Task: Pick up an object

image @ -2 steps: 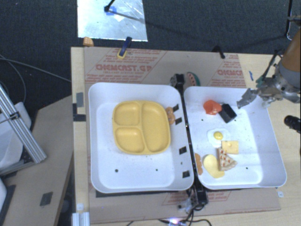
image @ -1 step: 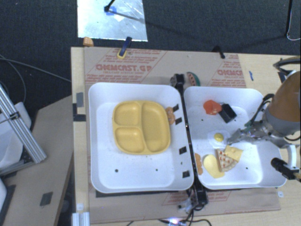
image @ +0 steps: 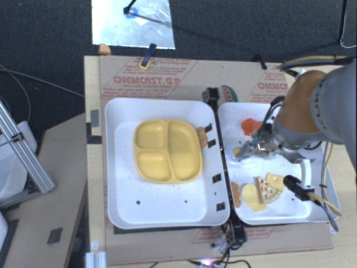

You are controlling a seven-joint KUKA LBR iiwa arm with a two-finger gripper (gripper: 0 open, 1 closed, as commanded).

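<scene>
Gripper (image: 242, 152) lowered into the right bin (image: 284, 210), with the arm (image: 334, 105) reaching in from the right. Whether the gripper is open or closed cannot be told from this angle, and nothing can be seen held in it. A small yellow bit (image: 236, 150) lies at the gripper's tip, apparently touching it. A red piece (image: 250, 126) lies near the gripper on its far side. On the gripper's near side and slightly to the right are a cheese wedge (image: 275, 180) and a pizza slice (image: 269, 190), which touch each other. A pale yellow round piece (image: 252, 197) lies just beside the slice. A brown stick (image: 236, 194) lies directly nearer than the gripper, against the bin's left wall. Well to the gripper's left, the left bin (image: 120, 149) holds a yellow divided plate (image: 167, 151), with a brown bit (image: 202, 136) at its right rim.
</scene>
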